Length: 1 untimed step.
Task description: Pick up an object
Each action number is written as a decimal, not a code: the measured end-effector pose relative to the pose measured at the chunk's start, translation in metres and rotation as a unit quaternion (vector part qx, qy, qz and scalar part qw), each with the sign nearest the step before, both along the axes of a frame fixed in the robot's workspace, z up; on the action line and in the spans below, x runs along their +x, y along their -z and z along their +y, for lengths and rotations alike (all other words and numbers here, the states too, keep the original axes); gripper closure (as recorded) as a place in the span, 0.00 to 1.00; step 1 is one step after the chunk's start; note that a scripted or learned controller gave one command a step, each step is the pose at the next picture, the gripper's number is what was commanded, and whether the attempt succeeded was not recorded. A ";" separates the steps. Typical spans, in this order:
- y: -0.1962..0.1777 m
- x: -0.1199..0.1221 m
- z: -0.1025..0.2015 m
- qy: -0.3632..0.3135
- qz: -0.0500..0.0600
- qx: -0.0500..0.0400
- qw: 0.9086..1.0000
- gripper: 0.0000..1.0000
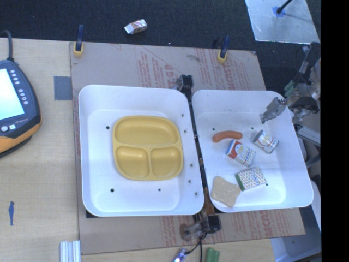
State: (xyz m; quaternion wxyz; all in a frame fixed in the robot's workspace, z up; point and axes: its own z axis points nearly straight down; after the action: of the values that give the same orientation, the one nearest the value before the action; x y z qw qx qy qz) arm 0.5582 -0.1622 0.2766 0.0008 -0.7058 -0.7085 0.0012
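A pendant (13, 105) is lying at the counter's (43, 201) left edge. The left bin (92, 146) is holding a yellow tray (147, 146). In the right bin (289, 195) a sausage (227, 136), carton (240, 152), bread slice (224, 190), green box (251, 178) and can (265, 141) are sitting (all apart). The gripper (271, 112) is hovering just above the can; whether it is clenched I cannot tell.

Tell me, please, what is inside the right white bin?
The right bin holds a sausage, a small carton, a can, a green packet and a slice of bread. The hand covers a little of the upper right corner.
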 end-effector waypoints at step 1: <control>0.107 0.022 0.045 -0.001 0.002 0.000 1.000 0.00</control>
State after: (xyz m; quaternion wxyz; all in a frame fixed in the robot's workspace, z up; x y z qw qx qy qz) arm 0.5805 -0.1176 0.1694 0.0018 -0.7050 -0.7092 0.0024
